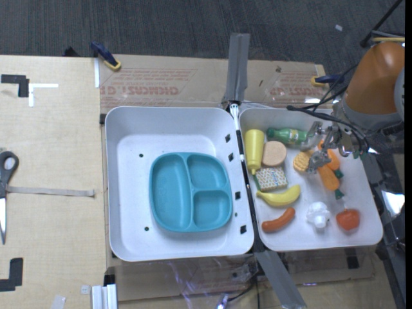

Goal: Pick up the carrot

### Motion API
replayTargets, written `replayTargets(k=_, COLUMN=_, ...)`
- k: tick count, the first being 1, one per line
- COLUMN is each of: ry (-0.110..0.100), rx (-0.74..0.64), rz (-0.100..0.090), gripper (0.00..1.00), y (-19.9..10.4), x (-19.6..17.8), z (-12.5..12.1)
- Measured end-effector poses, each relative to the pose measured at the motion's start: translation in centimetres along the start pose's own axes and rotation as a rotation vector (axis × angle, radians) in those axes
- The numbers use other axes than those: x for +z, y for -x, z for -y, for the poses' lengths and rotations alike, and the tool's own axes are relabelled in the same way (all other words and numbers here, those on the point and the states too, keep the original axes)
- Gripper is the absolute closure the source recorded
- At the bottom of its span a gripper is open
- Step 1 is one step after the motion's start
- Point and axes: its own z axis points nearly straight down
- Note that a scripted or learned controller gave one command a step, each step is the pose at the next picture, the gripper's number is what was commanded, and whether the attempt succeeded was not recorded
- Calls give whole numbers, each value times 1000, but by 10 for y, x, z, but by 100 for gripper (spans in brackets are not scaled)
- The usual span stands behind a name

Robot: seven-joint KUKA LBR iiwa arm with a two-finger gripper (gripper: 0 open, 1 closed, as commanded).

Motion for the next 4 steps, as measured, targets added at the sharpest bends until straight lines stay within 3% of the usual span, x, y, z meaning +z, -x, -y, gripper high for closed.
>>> replayTargets(k=1, ry=2, rx=-2, rz=-4, gripper=100, y=31, x=-92, z=-55)
replayTargets(k=2, ry=2, rx=-3, rz=-5, gripper=0, y=31, x=-91, z=-55)
replayTargets(k=3, ry=2, rx=-31, rz=-7, gripper=0, y=-7, x=12, z=-15)
replayTargets(k=4, ry=2, rx=-242, rz=-6, gripper=0, y=-41, x=11, z=35)
